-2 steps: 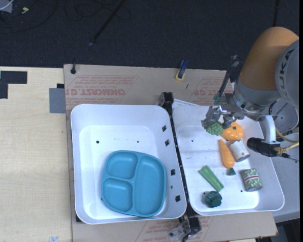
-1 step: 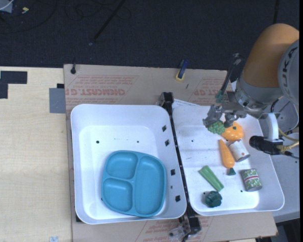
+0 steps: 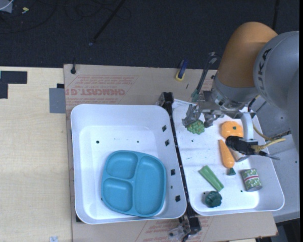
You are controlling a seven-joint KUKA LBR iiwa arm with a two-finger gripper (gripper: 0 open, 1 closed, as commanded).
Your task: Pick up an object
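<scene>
One green broccoli [image 3: 195, 127] touching pincer [image 3: 194, 119]

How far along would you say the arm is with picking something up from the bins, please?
Done: the arm has reached into the right bin, and its gripper sits right at a small green broccoli-like piece near the bin's upper left. In hand: closing on that piece; whether it is actually gripped cannot be told. Left: the lift. The carrot, the small can and the green stick lie untouched.
</scene>
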